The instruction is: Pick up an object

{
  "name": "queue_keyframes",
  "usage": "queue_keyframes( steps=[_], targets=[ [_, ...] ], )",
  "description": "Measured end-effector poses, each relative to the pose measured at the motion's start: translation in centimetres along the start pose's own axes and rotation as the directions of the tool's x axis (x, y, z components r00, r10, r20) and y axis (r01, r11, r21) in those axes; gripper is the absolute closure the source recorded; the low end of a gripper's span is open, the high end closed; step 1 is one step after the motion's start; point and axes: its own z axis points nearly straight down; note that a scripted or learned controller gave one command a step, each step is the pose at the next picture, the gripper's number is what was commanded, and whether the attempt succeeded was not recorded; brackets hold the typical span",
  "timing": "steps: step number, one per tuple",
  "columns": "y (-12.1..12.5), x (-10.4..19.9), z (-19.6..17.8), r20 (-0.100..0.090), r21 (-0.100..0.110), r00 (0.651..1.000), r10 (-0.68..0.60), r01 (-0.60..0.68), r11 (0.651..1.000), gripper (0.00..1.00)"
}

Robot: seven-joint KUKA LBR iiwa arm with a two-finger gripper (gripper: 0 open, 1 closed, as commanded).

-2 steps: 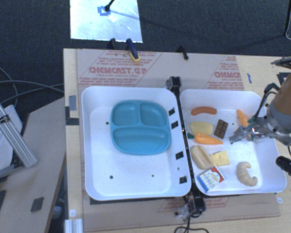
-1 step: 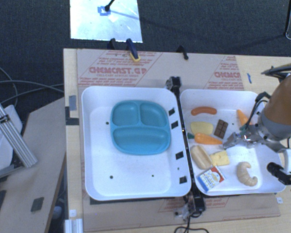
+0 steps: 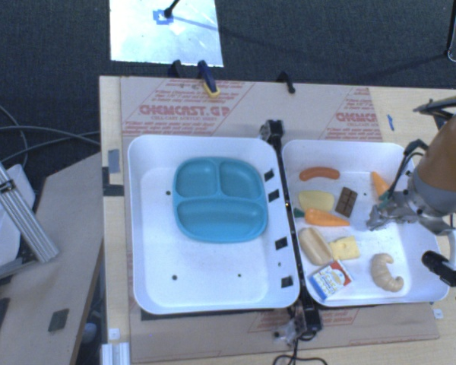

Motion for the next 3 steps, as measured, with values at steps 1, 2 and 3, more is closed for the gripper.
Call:
queue_keyframes(
  steps=[1, 2, 3],
  targets=[
    [0.2, -0.6, -4.4, 0.001, -0.003, 1.0, -0.001, 0.001, 1.0, 1.0],
    [1.0, -1.0, -10.6, 0.002, -0.005, 1.0, -0.003, 0.003, 1.0, 1.0],
    [1.1, -1.0, -13.1, 0.001, -0.001, 1.0, -0.003, 0.003, 1.0, 1.0]
  ],
)
